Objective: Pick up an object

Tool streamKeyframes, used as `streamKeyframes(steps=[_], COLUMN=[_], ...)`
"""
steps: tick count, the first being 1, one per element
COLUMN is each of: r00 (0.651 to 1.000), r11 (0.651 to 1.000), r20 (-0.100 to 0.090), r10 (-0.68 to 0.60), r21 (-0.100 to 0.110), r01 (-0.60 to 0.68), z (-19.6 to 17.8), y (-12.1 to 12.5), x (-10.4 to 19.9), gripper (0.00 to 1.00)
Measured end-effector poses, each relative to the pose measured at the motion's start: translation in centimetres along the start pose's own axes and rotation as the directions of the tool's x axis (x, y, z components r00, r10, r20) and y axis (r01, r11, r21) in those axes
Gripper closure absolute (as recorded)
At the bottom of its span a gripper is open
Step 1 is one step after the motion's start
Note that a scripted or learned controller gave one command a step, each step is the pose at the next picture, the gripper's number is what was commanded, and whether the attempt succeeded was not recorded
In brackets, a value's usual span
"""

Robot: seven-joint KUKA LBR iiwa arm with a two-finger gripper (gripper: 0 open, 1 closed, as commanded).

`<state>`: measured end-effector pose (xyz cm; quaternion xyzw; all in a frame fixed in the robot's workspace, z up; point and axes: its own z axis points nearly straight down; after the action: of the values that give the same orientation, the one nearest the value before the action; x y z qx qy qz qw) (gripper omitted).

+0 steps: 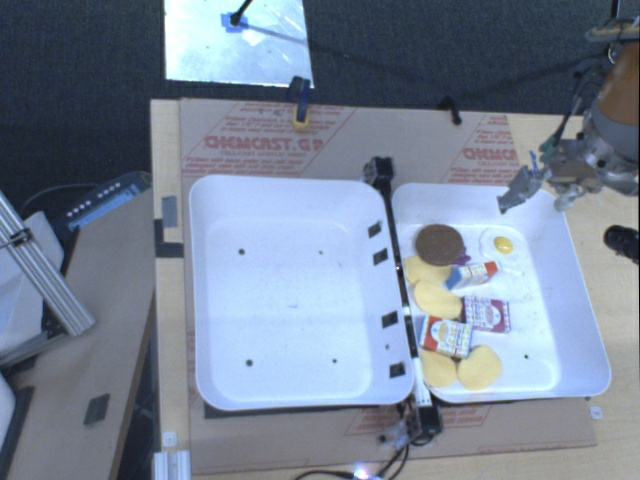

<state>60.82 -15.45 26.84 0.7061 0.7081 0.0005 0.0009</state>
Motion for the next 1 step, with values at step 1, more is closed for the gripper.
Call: streamKeyframes(steps=[1], r00=[1.000], r11=[1.000], r20=[-0.005], r10=[-0.009], r21=[0.004], r01=[0.009], z=[4.05], y=[-1.13], x=[8.09], gripper=[0.00])
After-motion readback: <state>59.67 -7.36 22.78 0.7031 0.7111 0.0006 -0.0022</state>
